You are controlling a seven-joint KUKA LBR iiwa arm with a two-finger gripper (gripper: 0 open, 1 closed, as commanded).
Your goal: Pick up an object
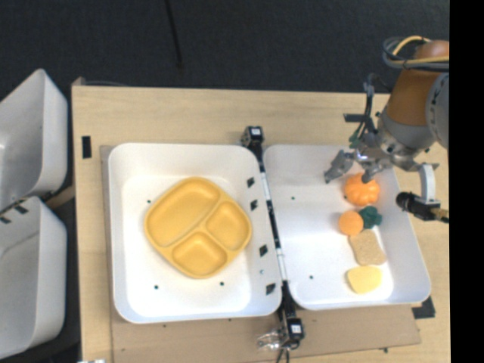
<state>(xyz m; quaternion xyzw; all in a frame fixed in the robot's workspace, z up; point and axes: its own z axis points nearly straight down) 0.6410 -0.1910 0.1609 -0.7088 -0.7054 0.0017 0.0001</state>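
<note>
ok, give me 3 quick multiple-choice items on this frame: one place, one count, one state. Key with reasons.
1. Where is the yellow divided plate?
A left bin
B right bin
C bench top

2. How many compartments has it?
A two
B three
C five

3. How does the tool stand relative to the orange toy fruit?
A far off, over the left bin
B right above it, at the right bin's far side
C outside both bins

Key: 1 A, it lies inside the left bin. 2 B, three wells show. 3 B, the tool hangs over the fruit.
</note>
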